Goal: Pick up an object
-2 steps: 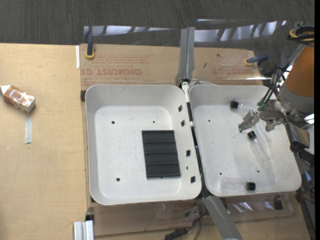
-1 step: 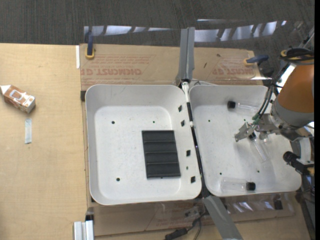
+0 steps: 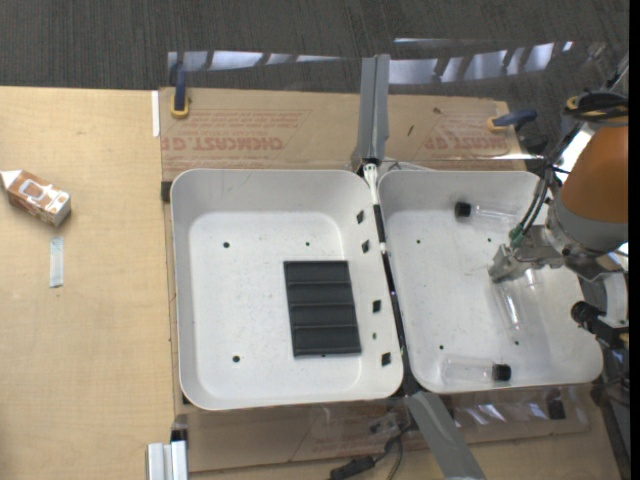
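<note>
From above, the arm (image 3: 600, 183) comes in from the right, and the gripper (image 3: 513, 264) is low over the right bin (image 3: 440, 268). I cannot tell how the gripper is set or if it has hold of anything, because it is small and blurry here.

Just under the gripper, touching it or very close, lies a clear tube (image 3: 508, 303). It is see-through and hard to make out against the white floor. Up and to the left of the gripper lies a second tube (image 3: 478, 211) with a black cap at its left end. Down and a bit to the left of the gripper, near the front wall of the bin, lies a third tube (image 3: 470, 372) with a black cap at its right end.

Far to the left of the gripper is the left bin (image 3: 200, 268). A black block (image 3: 322, 307) with ridges lies flat in the middle of it.

Much farther left, on the wooden bench (image 3: 80, 368), sits a small box (image 3: 38, 197), white and orange-brown. A thin pale strip (image 3: 56, 264) lies just below the box. Behind both bins lies flat cardboard (image 3: 260, 138) with red print.
</note>
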`<control>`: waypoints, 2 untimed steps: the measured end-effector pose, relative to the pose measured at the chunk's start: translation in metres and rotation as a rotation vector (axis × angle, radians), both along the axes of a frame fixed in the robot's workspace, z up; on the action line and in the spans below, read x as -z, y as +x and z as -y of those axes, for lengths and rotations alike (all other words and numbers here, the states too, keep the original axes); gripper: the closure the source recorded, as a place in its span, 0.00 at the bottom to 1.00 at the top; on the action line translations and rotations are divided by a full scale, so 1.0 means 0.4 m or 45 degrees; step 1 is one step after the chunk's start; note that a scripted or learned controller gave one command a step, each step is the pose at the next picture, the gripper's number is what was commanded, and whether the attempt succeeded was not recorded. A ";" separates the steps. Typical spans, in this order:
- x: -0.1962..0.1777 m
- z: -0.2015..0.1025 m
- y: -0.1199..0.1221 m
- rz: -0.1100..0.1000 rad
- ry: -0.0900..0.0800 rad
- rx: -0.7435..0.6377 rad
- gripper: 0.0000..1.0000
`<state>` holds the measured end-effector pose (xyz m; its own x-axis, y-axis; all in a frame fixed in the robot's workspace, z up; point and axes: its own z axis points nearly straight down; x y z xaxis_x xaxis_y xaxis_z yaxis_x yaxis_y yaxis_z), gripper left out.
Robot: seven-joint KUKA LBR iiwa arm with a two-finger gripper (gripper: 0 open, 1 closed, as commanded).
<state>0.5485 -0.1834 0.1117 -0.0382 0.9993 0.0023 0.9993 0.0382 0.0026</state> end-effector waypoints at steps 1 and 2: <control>0.029 0.071 -0.049 0.014 0.002 -0.254 1.00; -0.210 -0.096 -0.042 -0.003 -0.004 -0.235 1.00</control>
<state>0.5318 -0.1449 0.1958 -0.2206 0.9754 -0.0005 0.9754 0.2206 -0.0005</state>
